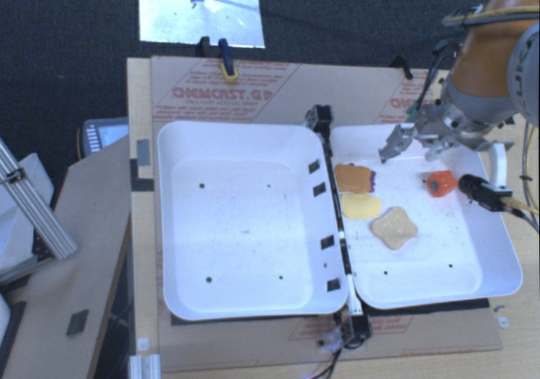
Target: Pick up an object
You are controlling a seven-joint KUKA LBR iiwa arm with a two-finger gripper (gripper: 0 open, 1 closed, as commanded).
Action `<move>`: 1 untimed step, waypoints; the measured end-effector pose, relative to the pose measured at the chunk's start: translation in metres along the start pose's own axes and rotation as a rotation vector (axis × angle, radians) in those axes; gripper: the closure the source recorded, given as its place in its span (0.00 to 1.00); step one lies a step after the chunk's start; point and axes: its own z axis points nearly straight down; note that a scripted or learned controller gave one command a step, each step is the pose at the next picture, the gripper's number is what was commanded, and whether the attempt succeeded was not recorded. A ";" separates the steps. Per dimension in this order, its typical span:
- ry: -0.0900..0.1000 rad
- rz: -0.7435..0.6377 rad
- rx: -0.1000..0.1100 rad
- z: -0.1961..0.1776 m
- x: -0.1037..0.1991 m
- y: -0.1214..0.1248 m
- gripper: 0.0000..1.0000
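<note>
In the right bin (472, 280) lie four small things. An orange-brown piece (354, 177) rests by the divider, with a flat yellow piece (361, 207) just in front of it. A tan, lumpy piece (394, 228) lies nearer the front, and a small red-orange piece (440, 184) sits toward the right. My gripper (413, 150) hangs over the back of this bin, above and between the orange-brown and red-orange pieces. It is open, with nothing between its fingers.
The left bin (169, 200) sits beside it, joined along a black-clipped divider (331, 200). Both stand on a cardboard sheet (253, 90). A black cable fitting (477, 192) hangs over the right bin's right side.
</note>
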 end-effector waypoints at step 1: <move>0.002 -0.008 -0.003 0.032 0.058 0.052 0.00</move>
